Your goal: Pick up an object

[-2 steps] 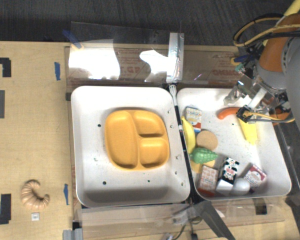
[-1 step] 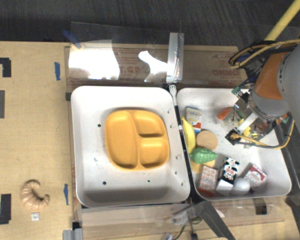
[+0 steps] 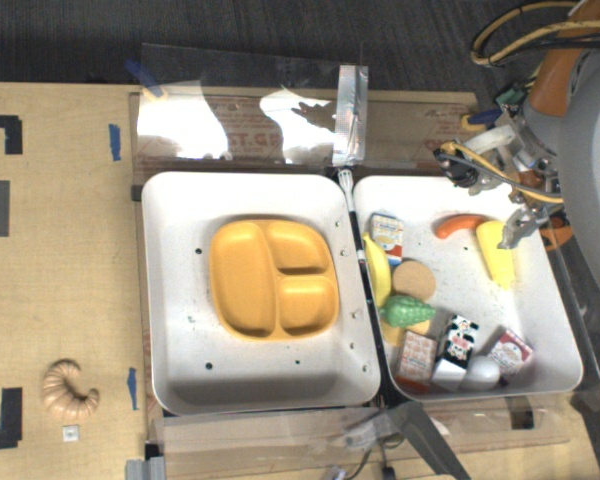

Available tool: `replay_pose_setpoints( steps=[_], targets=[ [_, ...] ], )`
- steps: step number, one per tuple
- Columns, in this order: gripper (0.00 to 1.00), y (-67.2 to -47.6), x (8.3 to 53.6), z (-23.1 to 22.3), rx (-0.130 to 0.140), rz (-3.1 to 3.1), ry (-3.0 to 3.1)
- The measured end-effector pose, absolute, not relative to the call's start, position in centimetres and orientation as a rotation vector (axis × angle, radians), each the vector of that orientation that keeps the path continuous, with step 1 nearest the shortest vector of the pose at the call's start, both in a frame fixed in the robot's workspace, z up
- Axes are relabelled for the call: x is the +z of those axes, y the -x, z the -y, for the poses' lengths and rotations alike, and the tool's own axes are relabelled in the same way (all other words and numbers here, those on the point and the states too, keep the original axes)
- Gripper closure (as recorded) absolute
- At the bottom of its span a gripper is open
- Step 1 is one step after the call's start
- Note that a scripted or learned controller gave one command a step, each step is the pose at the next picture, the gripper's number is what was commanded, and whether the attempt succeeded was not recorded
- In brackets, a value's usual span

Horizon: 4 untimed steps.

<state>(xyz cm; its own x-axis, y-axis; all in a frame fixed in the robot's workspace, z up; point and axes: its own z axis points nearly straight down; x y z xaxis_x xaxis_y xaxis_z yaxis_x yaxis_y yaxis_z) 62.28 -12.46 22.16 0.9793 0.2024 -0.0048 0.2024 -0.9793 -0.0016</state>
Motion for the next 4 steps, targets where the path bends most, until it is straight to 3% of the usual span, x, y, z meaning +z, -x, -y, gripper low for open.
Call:
replay_pose_setpoints(
  steps=[1,2,3,4],
  targets=[
    [0.00,-61.9,16.8,13.6,0.021,0.684,3.060],
    [0.00,-62.0,8.6,9.3,0.001,0.568,3.090],
    [0.00,-54.1,8.6,11.2,-0.002,0.762,3.047],
    [0.00,-58.3,8.6,11.0,0.003,0.501,3.103]
  ],
)
